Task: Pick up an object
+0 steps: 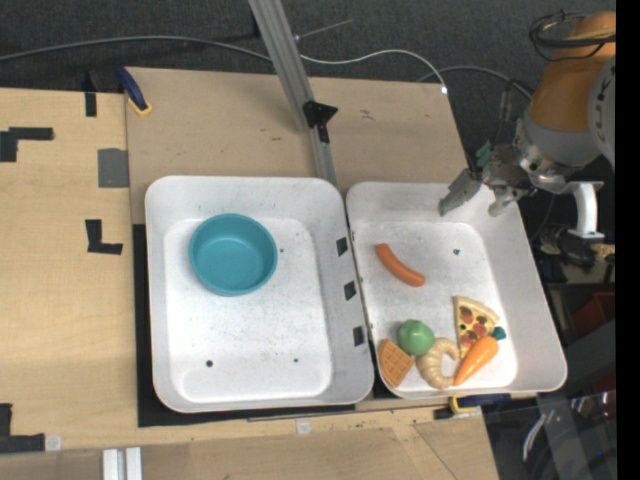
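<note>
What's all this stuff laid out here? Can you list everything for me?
Bins: two, white, side by side on the bench.
Bowl: one, teal, left bin.
Sausage: one, orange-red, middle of right bin.
Pizza slice: one, yellow with red spots, right bin, near corner.
Carrot: one, orange, beside the pizza slice.
Green vegetable: one, green, near edge of right bin.
Waffle piece: one, orange-brown, beside the green vegetable.
Pale curved piece: one, beige, between waffle and carrot.
Gripper: one, grey, fingers apart, above right bin's far edge.

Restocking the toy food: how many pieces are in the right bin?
6: sausage mid-bin; pizza slice, carrot, green vegetable, waffle and croissant clustered at the near edge.
</note>
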You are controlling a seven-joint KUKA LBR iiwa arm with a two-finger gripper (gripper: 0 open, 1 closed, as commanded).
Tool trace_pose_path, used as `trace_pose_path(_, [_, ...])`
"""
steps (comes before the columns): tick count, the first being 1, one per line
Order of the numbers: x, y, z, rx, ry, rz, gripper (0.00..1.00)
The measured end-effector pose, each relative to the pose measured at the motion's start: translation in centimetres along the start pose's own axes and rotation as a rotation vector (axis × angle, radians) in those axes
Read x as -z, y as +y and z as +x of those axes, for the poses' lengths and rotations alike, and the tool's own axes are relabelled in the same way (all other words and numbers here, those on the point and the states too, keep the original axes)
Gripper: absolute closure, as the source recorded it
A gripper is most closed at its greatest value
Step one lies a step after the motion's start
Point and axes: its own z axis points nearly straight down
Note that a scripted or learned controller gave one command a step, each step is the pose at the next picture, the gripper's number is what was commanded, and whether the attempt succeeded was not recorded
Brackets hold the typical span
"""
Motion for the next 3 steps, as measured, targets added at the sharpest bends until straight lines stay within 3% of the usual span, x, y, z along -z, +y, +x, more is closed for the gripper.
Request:
trace_pose_path(1, [0.0,0.0,0.0,0.000,0.000,0.000,0.00])
trace_pose_path(3, [-10.6,0.6,-1.2,-0.001,0.000,0.005,0.00])
